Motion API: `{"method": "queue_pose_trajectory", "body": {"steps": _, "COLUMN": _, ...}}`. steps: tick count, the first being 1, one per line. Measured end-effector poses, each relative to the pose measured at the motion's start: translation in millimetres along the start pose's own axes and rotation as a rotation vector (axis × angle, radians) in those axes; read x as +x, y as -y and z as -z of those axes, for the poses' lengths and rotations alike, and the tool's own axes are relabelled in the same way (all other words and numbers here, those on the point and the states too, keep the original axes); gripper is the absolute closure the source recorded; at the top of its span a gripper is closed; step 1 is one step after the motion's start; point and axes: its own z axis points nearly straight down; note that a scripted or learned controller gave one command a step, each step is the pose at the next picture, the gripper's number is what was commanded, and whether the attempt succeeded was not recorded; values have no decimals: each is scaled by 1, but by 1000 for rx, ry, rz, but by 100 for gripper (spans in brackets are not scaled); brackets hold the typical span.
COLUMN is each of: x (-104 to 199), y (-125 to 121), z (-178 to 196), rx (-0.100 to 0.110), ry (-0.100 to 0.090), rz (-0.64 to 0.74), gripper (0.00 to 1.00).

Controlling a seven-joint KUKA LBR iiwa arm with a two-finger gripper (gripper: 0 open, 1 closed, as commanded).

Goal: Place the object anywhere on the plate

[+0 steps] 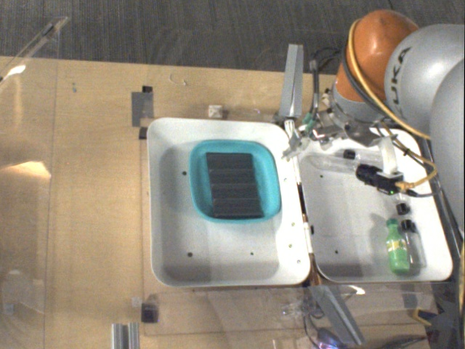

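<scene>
A teal plate (198, 187) with rounded corners lies in the left bin (171, 253). A dark ribbed rectangular object (232, 185) rests flat on the plate's middle. My gripper (301, 132) hangs at the upper edge of the divide between the two bins, up and to the right of the plate and apart from the dark object. I see nothing in it. The grey arm with its orange band (374, 42) rises behind it at the top right.
In the right bin (349, 253) a green bottle-like item (397, 247) lies near the lower right corner, with a small black piece (402, 209) above it. A clear item (328, 164) lies near that bin's top. Cables (378, 174) trail from the wrist.
</scene>
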Motion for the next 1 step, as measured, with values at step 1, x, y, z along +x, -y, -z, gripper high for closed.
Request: {"method": "queue_pose_trajectory", "body": {"steps": 1, "x": 0, "y": 0, "z": 0, "rx": 0, "ry": 0, "rz": 0, "gripper": 0}}
